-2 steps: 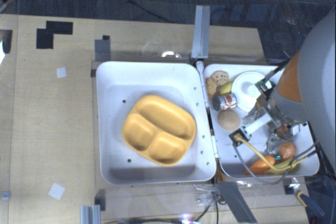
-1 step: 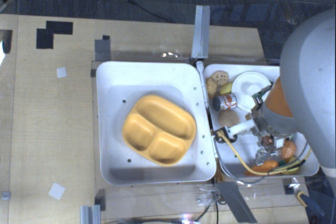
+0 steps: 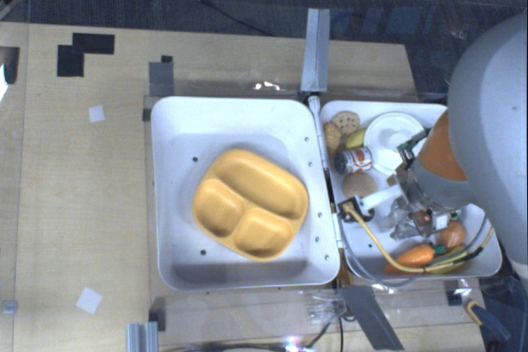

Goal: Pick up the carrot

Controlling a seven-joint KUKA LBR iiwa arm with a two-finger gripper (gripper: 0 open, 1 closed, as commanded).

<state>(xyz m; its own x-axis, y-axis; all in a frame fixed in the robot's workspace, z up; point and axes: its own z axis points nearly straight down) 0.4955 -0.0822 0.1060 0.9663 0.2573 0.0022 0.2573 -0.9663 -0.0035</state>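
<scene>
A yellow sectioned tray [image 3: 250, 203] fills the left bin [image 3: 173, 177]. In the right bin [image 3: 492, 261], the carrot [image 3: 415, 255] lies near the front edge, just below the gripper [image 3: 410, 216]; whether its jaws are clenched, I cannot tell.

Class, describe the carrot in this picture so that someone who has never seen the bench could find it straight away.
Start at the right-hand bin, the one crowded with small items under the grey arm. Look along its near edge, at the bottom of the picture, below the gripper. The carrot lies there on its side: a short, bright orange, tapered piece, more vivid than the brownish round item beside it.
</scene>
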